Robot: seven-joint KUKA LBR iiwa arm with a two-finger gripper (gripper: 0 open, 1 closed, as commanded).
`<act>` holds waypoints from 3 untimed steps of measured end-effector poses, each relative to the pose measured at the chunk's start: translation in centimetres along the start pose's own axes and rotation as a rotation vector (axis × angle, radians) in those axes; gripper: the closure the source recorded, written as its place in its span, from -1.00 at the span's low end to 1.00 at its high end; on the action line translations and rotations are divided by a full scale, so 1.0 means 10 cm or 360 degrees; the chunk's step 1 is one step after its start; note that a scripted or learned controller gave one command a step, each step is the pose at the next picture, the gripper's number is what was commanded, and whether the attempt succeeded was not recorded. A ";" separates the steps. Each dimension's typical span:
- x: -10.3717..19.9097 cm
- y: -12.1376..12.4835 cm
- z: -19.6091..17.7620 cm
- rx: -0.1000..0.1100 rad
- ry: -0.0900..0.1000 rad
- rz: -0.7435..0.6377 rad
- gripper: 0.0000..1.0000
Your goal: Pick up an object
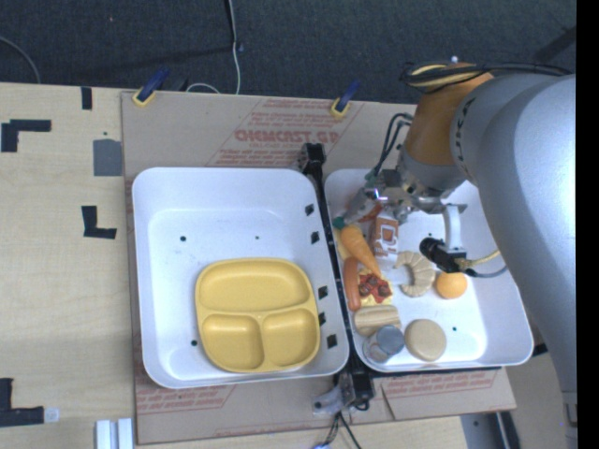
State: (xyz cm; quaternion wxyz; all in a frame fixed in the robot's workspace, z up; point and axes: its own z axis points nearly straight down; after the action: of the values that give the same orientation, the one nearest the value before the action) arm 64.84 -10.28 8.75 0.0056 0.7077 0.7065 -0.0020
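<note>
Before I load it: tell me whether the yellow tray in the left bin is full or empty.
Empty. The yellow tray sits right side up in the left bin, and all three compartments show bare yellow.

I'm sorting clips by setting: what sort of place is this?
Probably a robotics lab bench set up for grasping trials: two white bins clamped on cardboard, toy food heaped in one, and a grey arm reaching in.

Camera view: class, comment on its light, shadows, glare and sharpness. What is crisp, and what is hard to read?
In the camera view, the light is even and soft, with faint shadows under the yellow divided tray; the left bin shows mild glare but keeps its edges; the arm looms large and slightly soft at right; the tool blends into cluttered food items in the right bin, so its detail is hard to read.
</note>
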 end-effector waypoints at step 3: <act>-0.01 -0.02 -0.01 -0.0012 0.0000 0.0001 -1.00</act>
State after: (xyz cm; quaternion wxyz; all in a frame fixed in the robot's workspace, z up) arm 64.61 -10.37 8.89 0.0081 0.7080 0.7062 0.0008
